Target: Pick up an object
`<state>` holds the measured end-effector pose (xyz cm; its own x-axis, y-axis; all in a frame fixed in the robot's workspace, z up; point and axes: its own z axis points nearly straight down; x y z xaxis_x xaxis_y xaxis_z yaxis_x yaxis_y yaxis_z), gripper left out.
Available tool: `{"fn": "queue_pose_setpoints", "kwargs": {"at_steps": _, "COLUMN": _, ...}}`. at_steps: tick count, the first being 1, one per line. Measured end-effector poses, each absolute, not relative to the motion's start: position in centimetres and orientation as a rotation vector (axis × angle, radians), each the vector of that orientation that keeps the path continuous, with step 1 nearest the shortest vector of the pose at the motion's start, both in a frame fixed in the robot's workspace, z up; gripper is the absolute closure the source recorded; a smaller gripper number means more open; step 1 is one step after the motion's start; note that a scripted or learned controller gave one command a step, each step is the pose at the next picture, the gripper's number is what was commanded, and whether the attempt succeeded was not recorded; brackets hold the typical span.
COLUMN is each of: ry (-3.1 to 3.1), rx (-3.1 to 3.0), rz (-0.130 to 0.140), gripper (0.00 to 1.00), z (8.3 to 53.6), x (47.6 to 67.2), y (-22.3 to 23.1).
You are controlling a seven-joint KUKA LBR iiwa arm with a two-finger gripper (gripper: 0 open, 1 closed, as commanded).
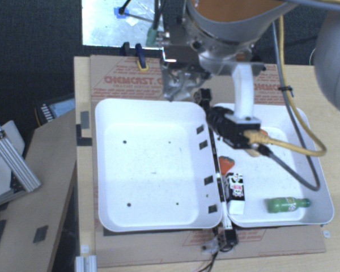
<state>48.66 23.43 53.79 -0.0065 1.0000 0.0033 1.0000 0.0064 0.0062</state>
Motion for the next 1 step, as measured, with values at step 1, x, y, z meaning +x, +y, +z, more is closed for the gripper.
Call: {"fn": "queue_pose_setpoints", "kwargs": {"at_steps": 1, "ry": 2.229, "rx": 2.214, "rz": 0.003, "gripper": 0.0, "z": 53.51, "x": 48.63, "y": 23.43}}
